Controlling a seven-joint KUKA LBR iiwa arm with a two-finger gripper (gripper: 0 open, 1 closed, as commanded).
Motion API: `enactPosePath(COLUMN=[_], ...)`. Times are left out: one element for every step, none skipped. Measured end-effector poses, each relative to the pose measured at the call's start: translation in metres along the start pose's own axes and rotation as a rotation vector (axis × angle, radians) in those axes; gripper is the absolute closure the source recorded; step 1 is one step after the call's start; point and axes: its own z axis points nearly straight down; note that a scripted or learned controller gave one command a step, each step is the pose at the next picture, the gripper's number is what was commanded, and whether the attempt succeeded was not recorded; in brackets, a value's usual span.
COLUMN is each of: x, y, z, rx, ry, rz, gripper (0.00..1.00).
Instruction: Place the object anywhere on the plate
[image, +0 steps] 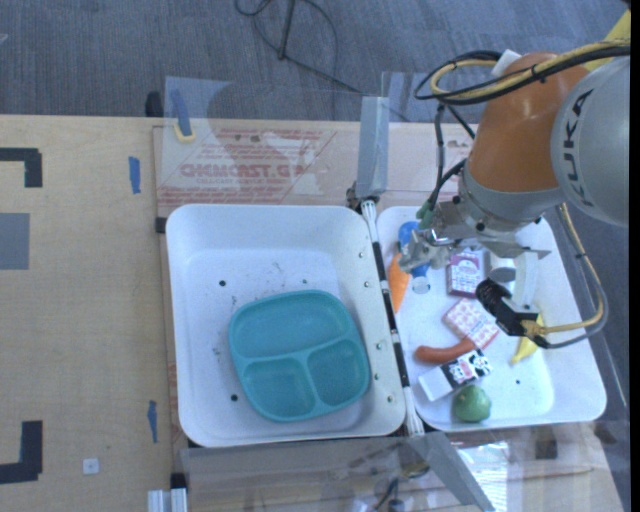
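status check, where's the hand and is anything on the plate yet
Hand low over right bin, among the toys. Teal plate in left bin, nothing on it. Carrot by the divider.

"KUKA" in part on the grey arm (600, 130), faint reddish lettering on clear sheet (245, 165), unreadable

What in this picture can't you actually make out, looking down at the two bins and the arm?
- Gripper: in the camera view, the arm's orange band and wrist cover it, so its fingers are hidden.
- Blue item in the right bin: partly under the arm, too little showing to name.
- Pink patterned cards: print too small to read.
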Motion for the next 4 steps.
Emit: enactPosePath(x=[0.082, 0.081, 0.136, 0.133], y=[-0.044, -0.044, -0.088, -0.086], z=[-0.013, -0.013, 0.089, 0.079], rx=[-0.001, -0.001, -0.001, -0.004], ry=[0.001, 0.0, 0.0, 0.001], rz=[-0.561, -0.559, -0.495, -0.487], gripper=[1.0, 0.0, 0.0, 1.0])
